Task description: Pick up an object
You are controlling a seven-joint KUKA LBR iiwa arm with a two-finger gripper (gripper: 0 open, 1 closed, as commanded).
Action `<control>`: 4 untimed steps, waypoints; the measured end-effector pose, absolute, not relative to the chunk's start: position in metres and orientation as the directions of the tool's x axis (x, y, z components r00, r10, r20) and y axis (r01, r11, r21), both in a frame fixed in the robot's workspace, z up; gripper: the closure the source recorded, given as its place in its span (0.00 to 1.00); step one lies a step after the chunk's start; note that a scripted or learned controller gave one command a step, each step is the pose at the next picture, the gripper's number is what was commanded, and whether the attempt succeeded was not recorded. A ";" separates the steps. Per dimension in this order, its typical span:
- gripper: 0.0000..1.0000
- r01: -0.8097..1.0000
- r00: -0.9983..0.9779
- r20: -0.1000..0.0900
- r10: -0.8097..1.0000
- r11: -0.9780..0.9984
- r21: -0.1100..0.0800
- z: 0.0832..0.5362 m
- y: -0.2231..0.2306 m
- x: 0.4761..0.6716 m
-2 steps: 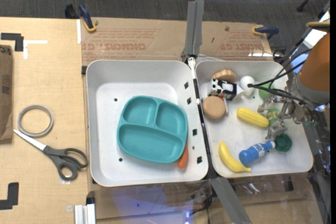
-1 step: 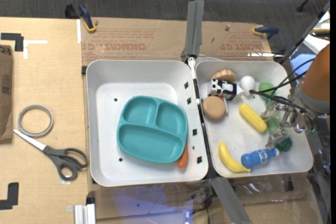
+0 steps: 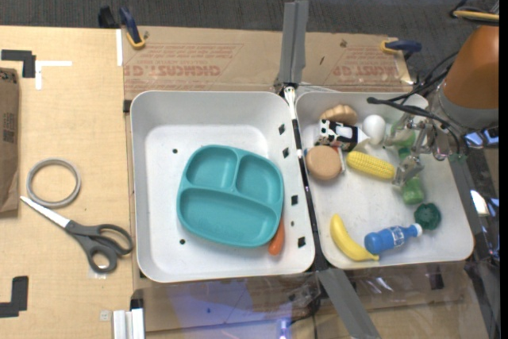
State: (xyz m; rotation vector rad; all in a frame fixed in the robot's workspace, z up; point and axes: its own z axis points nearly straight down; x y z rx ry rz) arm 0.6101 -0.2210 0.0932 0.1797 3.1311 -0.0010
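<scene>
We see the gripper (image 3: pixel 411 163) low in the right bin (image 3: pixel 444 250), just above a green toy (image 3: pixel 412 190); its opening we cannot tell. Corn (image 3: pixel 371 164) lies beside it. Cardboard (image 3: pixel 190 63) behind reads mirrored "CHEMICALS".

Grey-handled steel scissors (image 3: pixel 79 234) beside a grey tape ring (image 3: pixel 53 181). Left of both, a brown paper bag (image 3: pixel 8 140). All on the tan wooden bench (image 3: pixel 63 115).

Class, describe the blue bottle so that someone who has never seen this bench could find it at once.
Start at the right-hand white bin, the one crowded with toy food. Look along its near edge, where a banana lies. Just right of it lies the blue bottle on its side, white cap pointing toward the dark green ball; it is that bin's one blue item.
</scene>
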 end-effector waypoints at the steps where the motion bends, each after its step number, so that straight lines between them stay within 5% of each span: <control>1: 0.00 0.207 -0.978 -0.004 0.207 0.978 0.000 0.093 -0.221 0.572; 2: 0.00 0.155 -0.988 -0.005 0.155 0.988 -0.001 0.093 -0.221 0.582; 3: 0.00 0.228 -0.974 -0.002 0.228 0.974 0.000 0.092 -0.220 0.564; 4: 0.00 0.192 -0.981 -0.003 0.192 0.981 0.000 0.093 -0.221 0.613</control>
